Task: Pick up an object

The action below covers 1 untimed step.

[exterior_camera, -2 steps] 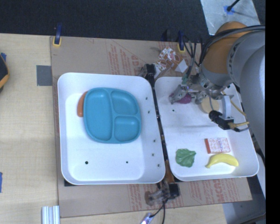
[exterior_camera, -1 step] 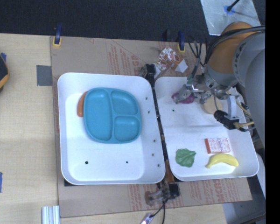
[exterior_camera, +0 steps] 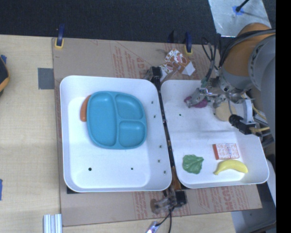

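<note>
Wood counter (exterior_camera: pixel 24 130), 2 white bins. Left bin (exterior_camera: pixel 72 169) – blue divided plate (exterior_camera: pixel 117 119), orange item under its left edge. Right bin (exterior_camera: pixel 199 130) – gripper (exterior_camera: pixel 203 95) at far edge over a purple object (exterior_camera: pixel 198 102); fingers' state: can't tell. Green leaf (exterior_camera: pixel 192 163), banana (exterior_camera: pixel 231 167), red card (exterior_camera: pixel 226 151) along the near edge.

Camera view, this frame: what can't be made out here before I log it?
- End effector: small and cluttered with cables; finger state unreadable, and whether it grips the purple object beside it.
- Orange item in the left bin: mostly hidden under the blue divided plate.
- Tan object in the right bin: partly covered by the arm.
</note>
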{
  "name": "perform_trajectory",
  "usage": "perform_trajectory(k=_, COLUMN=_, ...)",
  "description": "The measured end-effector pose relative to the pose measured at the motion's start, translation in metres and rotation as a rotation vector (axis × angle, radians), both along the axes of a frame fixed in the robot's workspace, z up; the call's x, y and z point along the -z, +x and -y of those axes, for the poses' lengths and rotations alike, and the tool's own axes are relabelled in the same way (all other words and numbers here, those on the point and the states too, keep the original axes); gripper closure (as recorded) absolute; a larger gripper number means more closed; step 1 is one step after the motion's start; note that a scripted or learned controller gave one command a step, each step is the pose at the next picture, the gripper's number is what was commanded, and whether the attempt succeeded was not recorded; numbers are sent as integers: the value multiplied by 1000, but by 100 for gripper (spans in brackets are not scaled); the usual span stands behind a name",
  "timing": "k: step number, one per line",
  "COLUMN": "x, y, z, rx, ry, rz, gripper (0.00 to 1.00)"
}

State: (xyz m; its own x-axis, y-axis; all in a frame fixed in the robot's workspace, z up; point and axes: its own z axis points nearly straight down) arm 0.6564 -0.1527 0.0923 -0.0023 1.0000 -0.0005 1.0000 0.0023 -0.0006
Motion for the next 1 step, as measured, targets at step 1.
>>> perform_trajectory(k=1, x=0, y=0, z=-19, rx=-2, ry=2, rz=-3, gripper=0)
